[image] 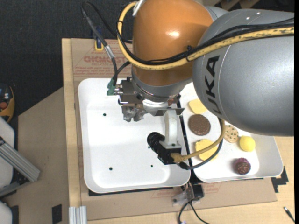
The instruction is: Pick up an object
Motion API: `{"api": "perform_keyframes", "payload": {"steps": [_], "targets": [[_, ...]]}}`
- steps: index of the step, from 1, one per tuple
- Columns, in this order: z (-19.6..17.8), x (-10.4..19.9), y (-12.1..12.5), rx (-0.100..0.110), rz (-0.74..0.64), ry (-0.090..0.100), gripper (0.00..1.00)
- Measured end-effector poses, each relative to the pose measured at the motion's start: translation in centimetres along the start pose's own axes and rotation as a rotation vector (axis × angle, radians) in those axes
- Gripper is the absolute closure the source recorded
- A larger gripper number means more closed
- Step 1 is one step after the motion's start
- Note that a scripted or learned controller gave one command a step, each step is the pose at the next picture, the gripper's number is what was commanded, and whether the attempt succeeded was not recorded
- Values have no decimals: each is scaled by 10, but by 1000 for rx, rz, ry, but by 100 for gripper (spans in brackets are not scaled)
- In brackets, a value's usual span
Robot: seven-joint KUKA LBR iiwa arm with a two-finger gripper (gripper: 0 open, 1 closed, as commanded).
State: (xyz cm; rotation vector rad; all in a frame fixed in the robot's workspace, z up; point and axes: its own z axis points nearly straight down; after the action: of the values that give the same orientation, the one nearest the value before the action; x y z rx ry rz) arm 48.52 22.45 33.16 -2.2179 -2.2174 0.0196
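Over the far part of the left shallow white bin (pixel 100 143), the jaws sit beneath the grey arm (pixel 252 69); whether they are apart or together cannot be told. Alongside, the right white bin (pixel 267 168) holds a round brown biscuit (pixel 199 124), a yellow ball (pixel 246 143) and a dark red berry-like lump (pixel 242 165).

Arm (pixel 243 69) over left bin (pixel 107 143); cookie (pixel 199 124), lemon (pixel 247 143) right bin (pixel 263 164).
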Motion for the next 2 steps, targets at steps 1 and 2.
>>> {"api": "perform_keyframes", "payload": {"steps": [1,2], "targets": [[-175,-1,27,-33,-2,14,100],[4,0,25,5,1,-3,100]]}}
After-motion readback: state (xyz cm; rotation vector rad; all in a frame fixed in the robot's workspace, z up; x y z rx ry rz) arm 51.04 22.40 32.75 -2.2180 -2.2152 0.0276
